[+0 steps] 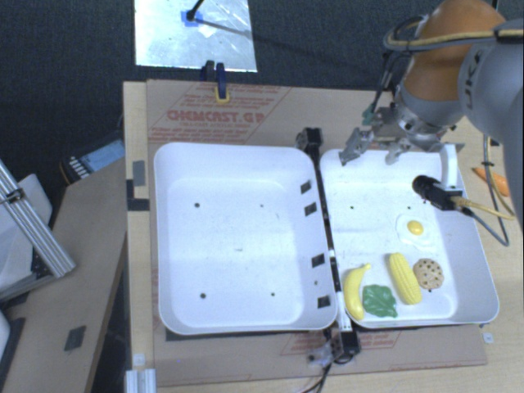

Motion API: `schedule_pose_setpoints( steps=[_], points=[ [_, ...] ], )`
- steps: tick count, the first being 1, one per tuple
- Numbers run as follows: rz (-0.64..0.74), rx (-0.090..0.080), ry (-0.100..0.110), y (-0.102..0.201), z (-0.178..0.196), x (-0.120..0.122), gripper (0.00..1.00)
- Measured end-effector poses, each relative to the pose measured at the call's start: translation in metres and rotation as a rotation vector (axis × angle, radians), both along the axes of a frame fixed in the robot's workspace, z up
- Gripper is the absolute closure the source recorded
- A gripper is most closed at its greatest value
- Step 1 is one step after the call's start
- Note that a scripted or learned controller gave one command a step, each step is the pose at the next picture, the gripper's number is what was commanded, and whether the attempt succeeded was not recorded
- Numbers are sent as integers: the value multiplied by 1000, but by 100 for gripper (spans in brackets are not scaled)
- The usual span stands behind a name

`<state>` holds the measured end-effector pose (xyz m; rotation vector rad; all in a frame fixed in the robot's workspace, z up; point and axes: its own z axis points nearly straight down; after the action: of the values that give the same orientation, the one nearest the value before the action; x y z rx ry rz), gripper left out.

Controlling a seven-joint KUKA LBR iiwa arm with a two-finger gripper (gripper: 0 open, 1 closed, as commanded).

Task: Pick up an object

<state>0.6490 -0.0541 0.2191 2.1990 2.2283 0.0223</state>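
Note:
My gripper (373, 154) hovers over the far end of the right bin (368, 207), open, with nothing between its two grey fingers (351, 154). All the objects lie at the near end of that bin, well apart from the gripper. A fried egg (415, 228) lies nearest to it. In front of the egg are a yellow corn cob (403, 277) and a brown cookie (428, 273) side by side. A yellow banana (354, 291) and a green leafy piece (379, 300) lie touching by the front left corner.
The left bin (237, 236) sits beside the right one, split from it by a black divider with clips (321, 219). Both rest on a cardboard sheet (221, 109). A metal frame (29, 228) stands at the far left.

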Motion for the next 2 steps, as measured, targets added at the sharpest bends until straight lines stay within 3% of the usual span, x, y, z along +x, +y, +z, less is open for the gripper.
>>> schedule_pose_setpoints(
  steps=[1,2],
  points=[
    [-2,-1,11,78,43,-22,0],
    [-3,1,13,135,66,-8,0]
  ],
)
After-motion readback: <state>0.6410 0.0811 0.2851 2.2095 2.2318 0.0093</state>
